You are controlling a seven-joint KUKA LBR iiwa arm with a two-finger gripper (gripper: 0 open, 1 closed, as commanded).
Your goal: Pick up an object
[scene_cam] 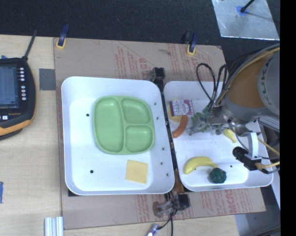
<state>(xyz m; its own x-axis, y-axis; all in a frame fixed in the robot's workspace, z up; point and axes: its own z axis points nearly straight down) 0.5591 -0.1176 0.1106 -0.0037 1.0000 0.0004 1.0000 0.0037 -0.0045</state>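
Camera view had the grey arm w/ orange band reaching in from the right, bent low over the right bin (187, 183); pincer (207, 122) sat near the bin's middle, just right of a hot dog (180, 126). Couldn't tell the pincer's state, too cluttered. Hot dog's long axis ran diagonal, upper right to lower left. Banana (197, 163) lay roughly left-right near the front wall, beside a green broccoli-like piece (217, 175). Left bin (74, 132) held a green divided plate (123, 124) & a yellow square (137, 171).

banana (198, 163) | yellow, curved | lying flat | right bin, near front
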